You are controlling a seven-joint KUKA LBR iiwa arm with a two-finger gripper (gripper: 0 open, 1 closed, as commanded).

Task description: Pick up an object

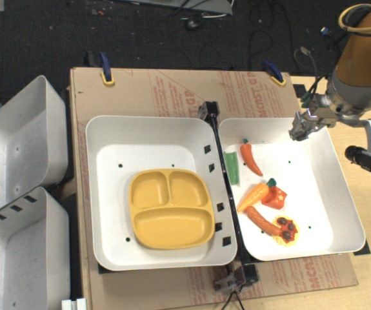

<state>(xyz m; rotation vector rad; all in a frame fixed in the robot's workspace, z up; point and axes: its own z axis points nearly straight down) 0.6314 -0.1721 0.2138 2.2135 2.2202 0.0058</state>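
The right bin (pixel 340 192) holds several toy foods: a red chili pepper (pixel 251 159), a green strip (pixel 231 166) by the left wall, an orange carrot (pixel 252 196), a red bell pepper (pixel 275 196), a sausage (pixel 262 221) and a small pizza slice (pixel 287 231). My gripper (pixel 299 130) hangs over the bin's far right corner, well apart from all of them. Nothing shows between its fingertips.
The left bin (pixel 108 147) holds a yellow divided plate (pixel 171 207). A black divider (pixel 219 166) runs between the bins. Two spare white bins (pixel 17 173) lie off the bench at left. Blue clamps (pixel 106 68) hold the board's far edge.
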